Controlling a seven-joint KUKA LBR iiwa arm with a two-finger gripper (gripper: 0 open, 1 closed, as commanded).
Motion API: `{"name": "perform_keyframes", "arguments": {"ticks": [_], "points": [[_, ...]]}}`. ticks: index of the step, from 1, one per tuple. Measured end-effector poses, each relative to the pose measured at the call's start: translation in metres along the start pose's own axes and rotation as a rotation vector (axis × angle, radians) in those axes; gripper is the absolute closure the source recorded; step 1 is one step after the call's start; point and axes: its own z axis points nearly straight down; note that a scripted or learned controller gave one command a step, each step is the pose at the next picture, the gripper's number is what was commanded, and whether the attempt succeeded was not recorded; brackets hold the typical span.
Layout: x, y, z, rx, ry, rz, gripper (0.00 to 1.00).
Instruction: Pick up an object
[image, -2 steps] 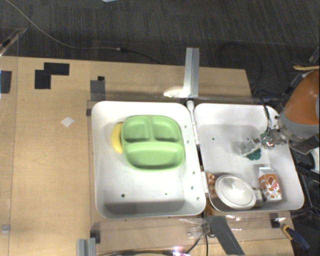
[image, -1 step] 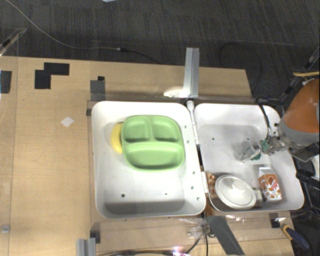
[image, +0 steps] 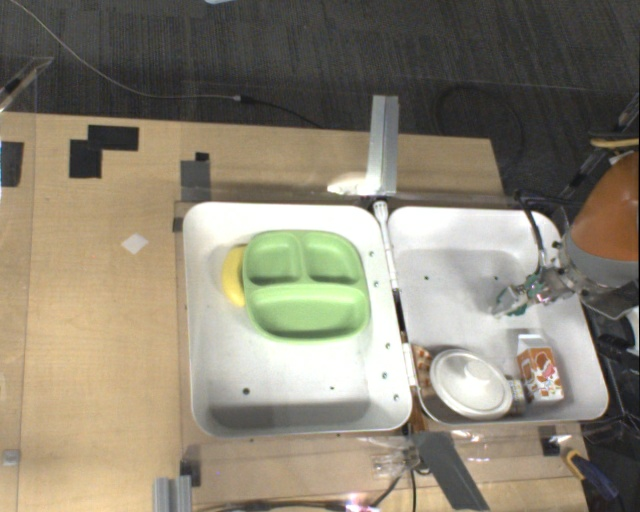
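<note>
Left bin (image: 210, 330): it carries a green divided tray (image: 303, 283), lying flat toward the bin's 12 o'clock half. A yellow object (image: 232, 277) shows at the tray's 9 o'clock edge, partly covered by it; its kind cannot be told. The overlap suggests loose, unsorted loading rather than deliberate stacking. The 6 o'clock half of this bin's floor is bare.

Right bin (image: 450, 240): three items sit along its 6 o'clock wall. A round metal bowl or lid (image: 470, 382) lies flat at about 7 o'clock, and a small printed carton (image: 539, 368) lies just beside it at about 5 o'clock — near, possibly touching a small dark piece between them, though this is too small to confirm. Any of these is a candidate for the pick; none is lifted.

End effector (image: 520, 298): it hangs low over the right bin at about 3 o'clock of that bin, apart from the bowl and carton, over bare white floor. Nothing is seen between its fingers. Whether they stand wide or narrow cannot be told — the detail is too fine. The orange band (image: 610, 215) of the arm shows at the view's 3 o'clock edge.

Surface and room: the bins sit side by side on a pale wooden bench (image: 90, 330) bearing black marker patches (image: 100, 150) at 10 o'clock. A metal post (image: 384, 145) stands at 12 o'clock between the bins. Dark carpet (image: 250, 50) with a thin cable lies beyond.
</note>
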Motion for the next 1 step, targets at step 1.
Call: {"name": "perform_keyframes", "arguments": {"ticks": [1], "points": [[-0.0102, 0.0332, 0.0104, 0.004, 0.002, 0.147, 1.0]]}}
